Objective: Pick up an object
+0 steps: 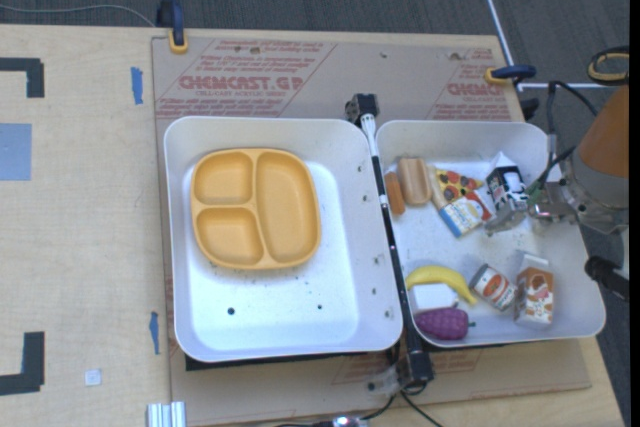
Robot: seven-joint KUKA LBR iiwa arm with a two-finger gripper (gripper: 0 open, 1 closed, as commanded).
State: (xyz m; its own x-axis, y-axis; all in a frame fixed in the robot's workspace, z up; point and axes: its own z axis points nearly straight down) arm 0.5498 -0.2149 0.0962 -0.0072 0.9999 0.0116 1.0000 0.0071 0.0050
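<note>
grey arm [600, 185], orange band, black cables, metallic gripper [512, 212].

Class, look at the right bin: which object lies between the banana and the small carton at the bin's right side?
In the camera view, a small can lies between the banana and the carton.

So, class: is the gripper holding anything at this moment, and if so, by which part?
It cannot be told. The gripper is low in the right bin, beside a small black-and-white item, but no object shows between its fingers.
</note>
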